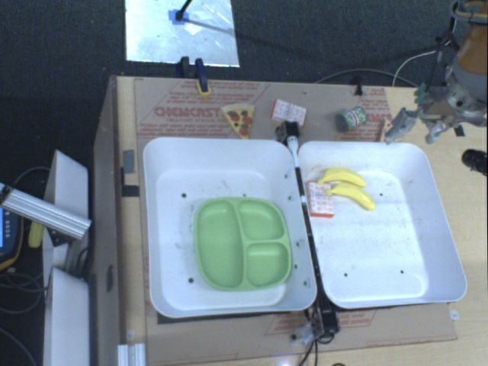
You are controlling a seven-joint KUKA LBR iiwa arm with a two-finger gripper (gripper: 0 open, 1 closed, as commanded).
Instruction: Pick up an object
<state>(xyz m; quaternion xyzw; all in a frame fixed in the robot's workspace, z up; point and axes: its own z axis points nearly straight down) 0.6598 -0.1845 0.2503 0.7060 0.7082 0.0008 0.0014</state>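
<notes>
Two yellow bananas (348,187) lie in the right bin (427,280) near its far left corner. A small red and white carton (320,200) rests beside them against the bin's left wall. A green divided plate (242,242) sits in the left bin (164,204). My gripper (412,134) hangs above the bench just beyond the right bin's far right corner, well apart from the bananas. It is open, with nothing between its fingers.
On the cardboard behind the bins lie a toy pizza slice (239,119), a small printed packet (288,111) and a small can (352,117) on its side. A cable (358,73) runs along the bench's far edge.
</notes>
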